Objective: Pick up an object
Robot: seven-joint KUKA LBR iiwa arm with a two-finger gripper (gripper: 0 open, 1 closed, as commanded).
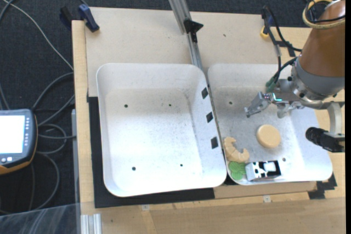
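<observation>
Round tan wooden disc [269, 136] lay in the right white bin [307, 168] beneath the approaching gripper [267, 102], jaws' state indiscernible; descent onto it remained.

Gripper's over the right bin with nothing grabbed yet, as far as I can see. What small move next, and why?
Probably shift the gripper toward the bench's front edge until it is above the round tan disc, then descend. The disc lies flat and alone on the right white bin's floor, apart from the pale lumpy piece, green piece and black-and-white block crowded in the corner.
</observation>
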